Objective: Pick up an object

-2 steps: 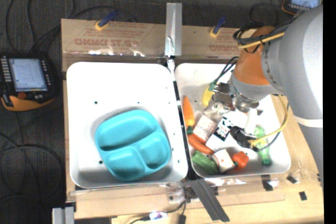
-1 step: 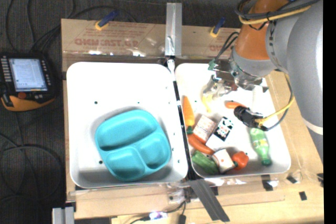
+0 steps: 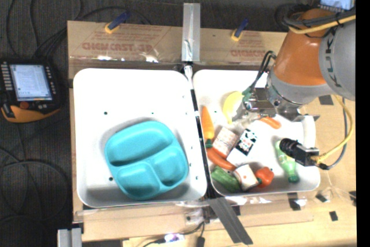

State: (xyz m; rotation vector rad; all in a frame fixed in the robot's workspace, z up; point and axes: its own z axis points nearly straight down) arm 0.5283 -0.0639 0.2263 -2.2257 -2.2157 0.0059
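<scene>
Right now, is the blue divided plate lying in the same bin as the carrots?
No, the blue divided plate lies in the left bin, while the carrots lie in the right bin.

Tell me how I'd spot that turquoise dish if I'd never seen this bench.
Look at the left white bin of the two. Lying in its lower half is the turquoise tray, a rounded plastic dish split into compartments. It is far bigger than the small toy foods heaped in the right bin.

Right bin (image 3: 219,83) crowded along its left and bottom, left bin (image 3: 92,89) open around blue tray (image 3: 147,158)
</scene>
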